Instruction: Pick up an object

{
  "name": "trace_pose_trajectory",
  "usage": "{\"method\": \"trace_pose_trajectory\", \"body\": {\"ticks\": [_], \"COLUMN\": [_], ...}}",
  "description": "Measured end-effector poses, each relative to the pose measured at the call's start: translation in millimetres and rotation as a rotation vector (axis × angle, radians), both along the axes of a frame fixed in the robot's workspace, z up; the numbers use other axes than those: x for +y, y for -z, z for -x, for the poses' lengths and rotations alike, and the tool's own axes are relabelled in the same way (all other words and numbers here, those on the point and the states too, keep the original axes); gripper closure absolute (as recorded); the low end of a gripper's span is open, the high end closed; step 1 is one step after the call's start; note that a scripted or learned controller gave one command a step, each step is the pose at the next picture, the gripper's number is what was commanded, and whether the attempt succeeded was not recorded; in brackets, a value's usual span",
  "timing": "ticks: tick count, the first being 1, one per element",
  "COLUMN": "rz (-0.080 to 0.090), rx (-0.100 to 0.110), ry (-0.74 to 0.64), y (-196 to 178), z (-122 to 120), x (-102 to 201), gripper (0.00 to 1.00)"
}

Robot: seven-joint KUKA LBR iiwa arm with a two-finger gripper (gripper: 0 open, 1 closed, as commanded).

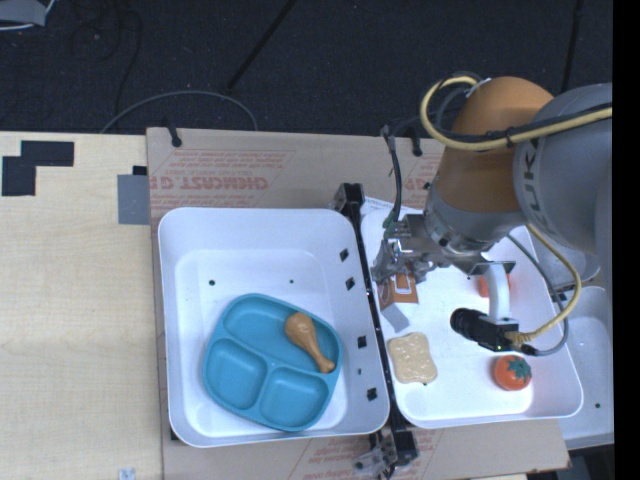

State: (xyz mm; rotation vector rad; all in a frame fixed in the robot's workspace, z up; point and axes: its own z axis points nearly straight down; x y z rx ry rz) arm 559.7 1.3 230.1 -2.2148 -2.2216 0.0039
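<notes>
The gripper [400, 268] is hanging low by the left wall of the right bin [460, 400], open or closed one cannot tell, with the cracker [412, 357] lying just beside it, so it should be centring over the cracker before closing.

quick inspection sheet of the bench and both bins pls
surface: left bin and right bin, white, side by side on cardboard
job's things: blue plate with a drumstick on it in the left bin; cracker and tomato in the right bin
clutter: nothing seen
tool: over the right bin, near its left wall
cables: thin cable on the dark floor behind
surroundings: pale bench top to the left
</notes>
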Motion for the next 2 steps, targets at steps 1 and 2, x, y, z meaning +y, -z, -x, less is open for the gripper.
{"method": "trace_pose_trajectory", "body": {"ticks": [1, 2], "rz": [0.000, 0.000], "rx": [-0.001, -0.002], "ry": [-0.001, -0.002], "y": [11, 1], "z": [-13, -15], "x": [52, 104], "gripper": [1.00, 1.00]}}
